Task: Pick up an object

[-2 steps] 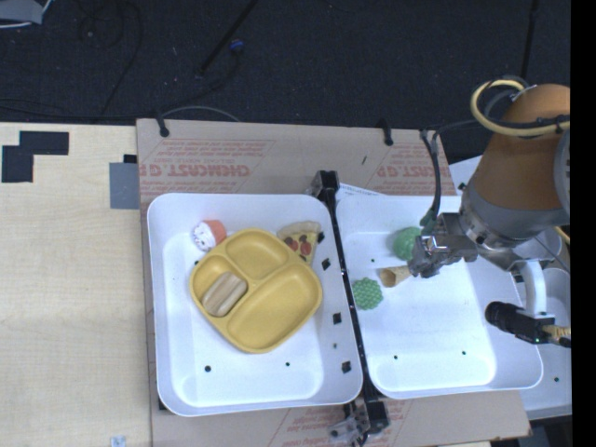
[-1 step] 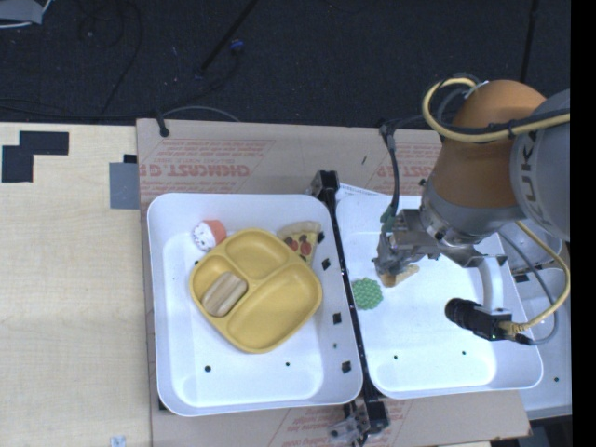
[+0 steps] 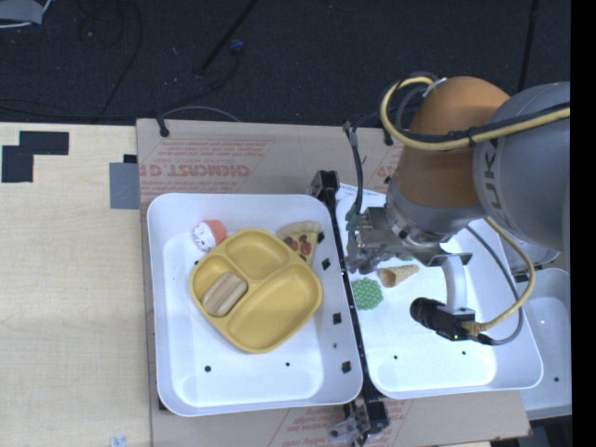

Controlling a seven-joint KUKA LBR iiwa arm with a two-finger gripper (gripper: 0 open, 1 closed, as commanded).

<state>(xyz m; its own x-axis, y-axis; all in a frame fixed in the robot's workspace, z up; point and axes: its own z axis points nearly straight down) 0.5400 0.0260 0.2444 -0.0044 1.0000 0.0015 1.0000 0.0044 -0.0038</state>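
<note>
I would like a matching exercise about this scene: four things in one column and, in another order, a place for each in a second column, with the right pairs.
Things:
1. yellow tray
2. tan bread-shaped piece
3. green round piece
4. pizza slice

Places:
A. right bin, near the divider
B. inside a tray compartment
C. middle of the left bin
D. left bin, just beyond the tray's far right edge

Pairs: 1-C, 2-B, 3-A, 4-D

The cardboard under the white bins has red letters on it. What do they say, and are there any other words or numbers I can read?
Red print on the cardboard sheet, above the left bin: it appears upside down and too blurred to read.
More red print on the cardboard at the bottom edge: too small to read.
Grey arm, dark letters on its side: cut off, unreadable.
</note>
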